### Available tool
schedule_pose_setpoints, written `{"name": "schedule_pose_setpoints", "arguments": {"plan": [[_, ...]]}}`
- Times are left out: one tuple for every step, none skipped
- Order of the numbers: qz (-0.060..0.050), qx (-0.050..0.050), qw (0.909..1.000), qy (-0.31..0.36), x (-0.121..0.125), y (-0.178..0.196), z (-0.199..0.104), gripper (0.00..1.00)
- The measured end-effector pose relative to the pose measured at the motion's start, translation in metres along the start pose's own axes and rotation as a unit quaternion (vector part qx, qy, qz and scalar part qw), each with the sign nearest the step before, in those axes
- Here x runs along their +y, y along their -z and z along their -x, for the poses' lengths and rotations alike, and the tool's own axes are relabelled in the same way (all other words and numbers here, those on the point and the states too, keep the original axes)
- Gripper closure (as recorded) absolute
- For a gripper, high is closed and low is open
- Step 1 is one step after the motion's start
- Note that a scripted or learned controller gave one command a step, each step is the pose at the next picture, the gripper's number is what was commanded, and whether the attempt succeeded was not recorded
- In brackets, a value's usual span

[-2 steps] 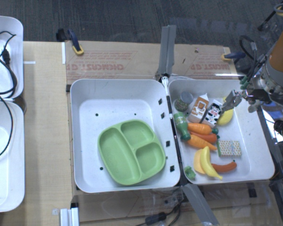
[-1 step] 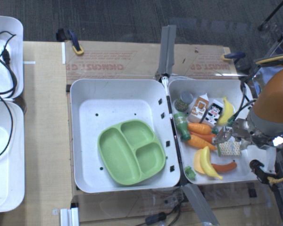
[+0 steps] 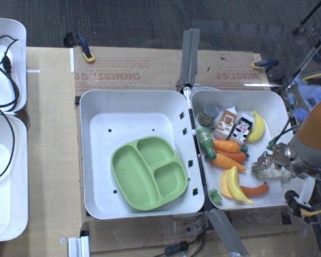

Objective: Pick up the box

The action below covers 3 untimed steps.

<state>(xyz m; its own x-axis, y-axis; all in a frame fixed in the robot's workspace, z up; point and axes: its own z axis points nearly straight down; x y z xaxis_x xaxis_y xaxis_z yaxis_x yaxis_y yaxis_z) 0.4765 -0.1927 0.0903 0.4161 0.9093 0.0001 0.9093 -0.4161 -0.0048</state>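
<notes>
Low at the frame's right, the gripper [image 3: 268, 165] hovered, its state unclear; the box [image 3: 225, 124] lay unpicked in the right bin [image 3: 278, 103].

Box [image 3: 225, 123] hemmed by can [image 3: 207, 116], carton [image 3: 243, 127] and carrots [image 3: 228, 146] in the right bin [image 3: 278, 103]; open room above.

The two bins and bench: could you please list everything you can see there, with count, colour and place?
bins: two, white, side by side on the bench
tray: one, green, three compartments, left bin
boxes: two, orange-white and black-white, right bin, far side
bananas: two, yellow, right bin
carrots: three, orange, right bin
bottle: one, green, right bin
clamps: two, blue, far bench edge
gripper: one, grey, over right bin's right side
</notes>
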Motion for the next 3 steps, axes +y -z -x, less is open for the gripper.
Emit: {"name": "schedule_pose_setpoints", "arguments": {"plan": [[-0.006, 0.004, 1.0000, 0.002, -0.0022, 0.0072, -0.0053, 1.00], [0.000, 0.001, 0.9998, -0.018, -0.0041, 0.0004, -0.0101, 1.00], [0.000, 0.000, 0.9998, -0.019, -0.0039, 0.0005, -0.0093, 0.00]]}}
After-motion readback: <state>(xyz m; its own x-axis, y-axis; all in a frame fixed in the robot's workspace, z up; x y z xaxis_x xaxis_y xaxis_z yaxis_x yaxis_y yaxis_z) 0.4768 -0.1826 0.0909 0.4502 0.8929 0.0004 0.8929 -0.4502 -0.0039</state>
